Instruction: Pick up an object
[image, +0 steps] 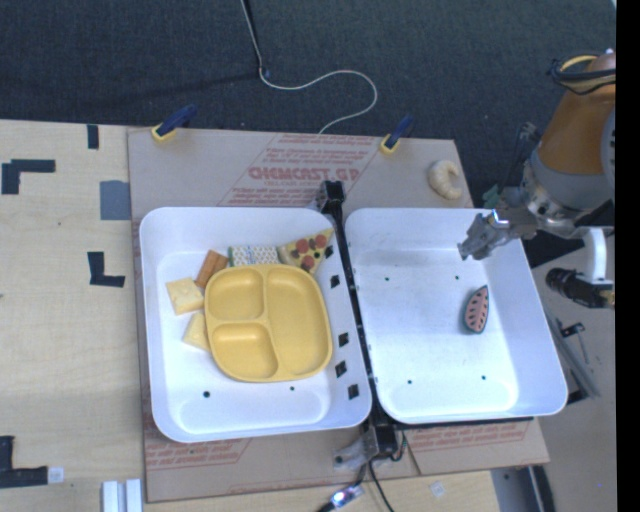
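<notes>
writing: red print on cardboard (300, 175), unreadable
pincer (478, 243): finger state can't tell, nothing seen held
object (475, 309): in right bin (440, 400), near pincer, below it in view

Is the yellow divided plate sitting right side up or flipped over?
Right side up. The yellow divided plate in the left bin shows its three sunken compartments and raised dividers facing the camera.

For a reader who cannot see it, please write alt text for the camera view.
The gripper hangs over the right bin's far right corner, above a small reddish object lying there. The left bin holds a yellow divided plate among toy food pieces.
</notes>
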